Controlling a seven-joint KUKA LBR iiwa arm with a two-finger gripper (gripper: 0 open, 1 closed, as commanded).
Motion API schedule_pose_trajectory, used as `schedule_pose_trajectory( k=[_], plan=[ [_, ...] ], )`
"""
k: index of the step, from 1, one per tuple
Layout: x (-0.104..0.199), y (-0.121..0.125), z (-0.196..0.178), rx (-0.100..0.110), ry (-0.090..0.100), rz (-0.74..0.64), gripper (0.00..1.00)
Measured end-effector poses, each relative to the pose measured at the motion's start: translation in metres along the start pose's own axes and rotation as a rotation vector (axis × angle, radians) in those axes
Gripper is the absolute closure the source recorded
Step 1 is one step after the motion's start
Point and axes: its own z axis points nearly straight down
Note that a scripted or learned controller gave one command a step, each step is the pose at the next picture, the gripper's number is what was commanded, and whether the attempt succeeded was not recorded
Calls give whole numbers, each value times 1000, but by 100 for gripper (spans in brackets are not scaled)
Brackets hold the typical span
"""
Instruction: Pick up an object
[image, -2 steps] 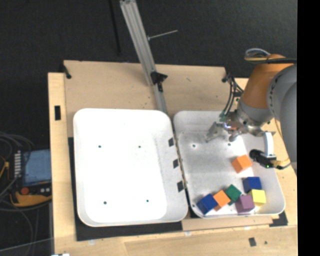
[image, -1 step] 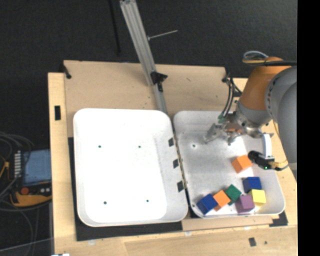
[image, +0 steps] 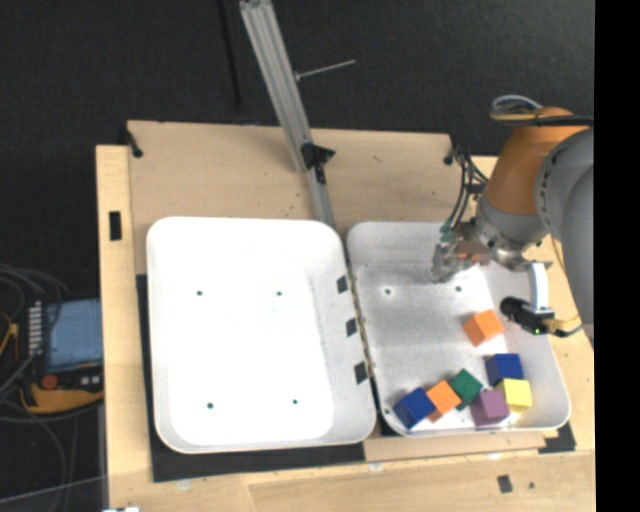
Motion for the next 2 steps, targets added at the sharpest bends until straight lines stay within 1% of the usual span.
schedule_pose_trajectory(
  k=[1,2],
  plan=[
    [9,3,-53,-3,4,1,100],
    [7,5,-102,-3,4,-1,100]
  ],
)
